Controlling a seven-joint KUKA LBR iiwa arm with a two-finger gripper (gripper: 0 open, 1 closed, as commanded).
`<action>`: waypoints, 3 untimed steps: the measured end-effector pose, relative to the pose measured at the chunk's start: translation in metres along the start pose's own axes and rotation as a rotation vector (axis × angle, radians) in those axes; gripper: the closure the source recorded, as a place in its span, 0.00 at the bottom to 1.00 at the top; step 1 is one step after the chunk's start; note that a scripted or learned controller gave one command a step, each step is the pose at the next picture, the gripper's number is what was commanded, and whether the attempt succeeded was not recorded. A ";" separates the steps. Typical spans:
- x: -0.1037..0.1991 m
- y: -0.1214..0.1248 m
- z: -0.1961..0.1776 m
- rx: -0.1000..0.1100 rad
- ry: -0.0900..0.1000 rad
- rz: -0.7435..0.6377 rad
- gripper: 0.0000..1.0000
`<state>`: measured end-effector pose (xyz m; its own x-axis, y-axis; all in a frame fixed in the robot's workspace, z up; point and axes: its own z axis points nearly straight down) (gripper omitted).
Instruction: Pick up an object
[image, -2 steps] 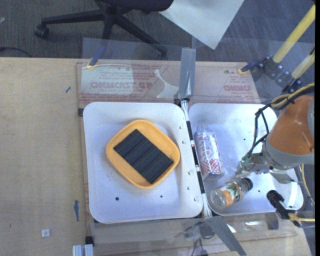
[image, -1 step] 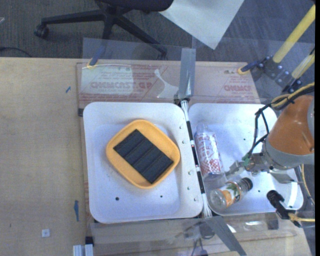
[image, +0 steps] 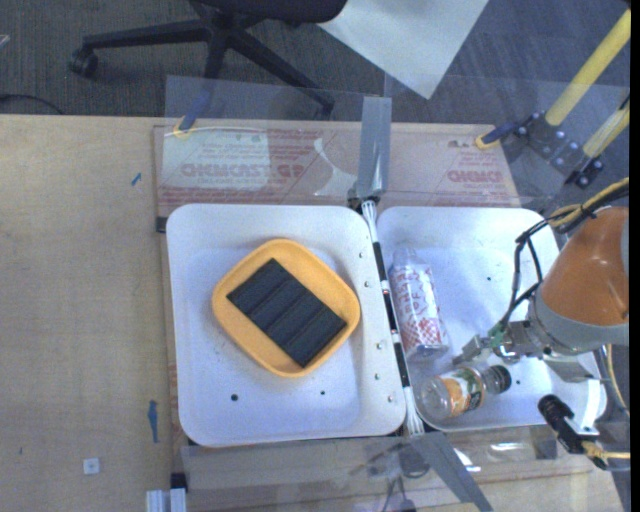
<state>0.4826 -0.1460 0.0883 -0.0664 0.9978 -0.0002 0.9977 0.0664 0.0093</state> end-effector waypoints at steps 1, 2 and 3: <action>-0.002 0.000 -0.010 -0.003 -0.001 0.005 1.00; 0.009 0.000 -0.001 0.000 -0.005 -0.229 1.00; 0.029 -0.001 -0.008 0.008 0.000 -0.143 1.00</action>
<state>0.4793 -0.1173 0.0968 -0.2083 0.9781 -0.0010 0.9781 0.2083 0.0012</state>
